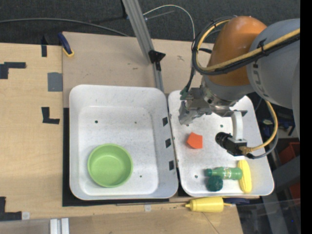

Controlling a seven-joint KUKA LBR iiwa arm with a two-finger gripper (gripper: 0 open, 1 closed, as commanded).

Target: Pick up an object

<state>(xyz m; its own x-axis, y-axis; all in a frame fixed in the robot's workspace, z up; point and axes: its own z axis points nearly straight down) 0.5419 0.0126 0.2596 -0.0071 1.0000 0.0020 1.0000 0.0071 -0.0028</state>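
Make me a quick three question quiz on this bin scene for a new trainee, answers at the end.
1. True or false: the green bowl sits in the same bin as the orange block.
2. Which lies nearest the gripper? A) green bowl B) orange block C) yellow bottle
3. Fill in: the yellow bottle lies ____ the bins, on the bench's near edge.

Key: 1 false, the bowl is in the left bin and the block in the right bin. 2 B, the block lies just below the gripper in the view. 3 outside.
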